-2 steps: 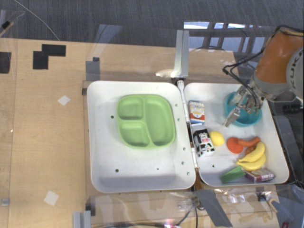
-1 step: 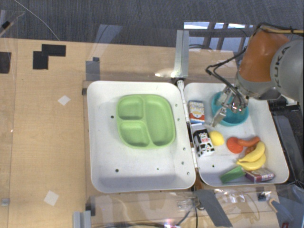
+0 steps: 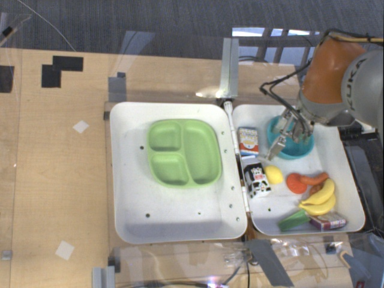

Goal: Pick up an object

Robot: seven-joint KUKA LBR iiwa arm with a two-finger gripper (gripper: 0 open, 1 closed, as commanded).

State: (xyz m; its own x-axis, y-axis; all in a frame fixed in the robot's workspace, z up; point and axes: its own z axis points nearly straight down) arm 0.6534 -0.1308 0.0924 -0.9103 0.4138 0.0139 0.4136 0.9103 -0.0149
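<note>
My pincer (image 3: 281,143) hangs right of centre, prongs spread and holding nothing, above the round teal plastic bowl (image 3: 294,144), lined up to grab its rim.

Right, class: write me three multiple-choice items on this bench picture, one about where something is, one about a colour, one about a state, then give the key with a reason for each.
1. Where does the green divided plate lie?
A. In the left bin
B. In the right bin
C. On the wooden bench outside the bins

2. What colour is the bowl under the gripper?
A. Red
B. Teal blue
C. White

3. How does the banana sit in the right bin?
A. Alone in a far corner
B. Standing on end against the wall
C. Lying flat, close beside the orange-red piece

Key:
1 A, the plate sits in the middle of the left bin.
2 B, the bowl's rim shows teal blue around the gripper.
3 C, the banana lies on the bin floor right below the orange-red piece.
</note>
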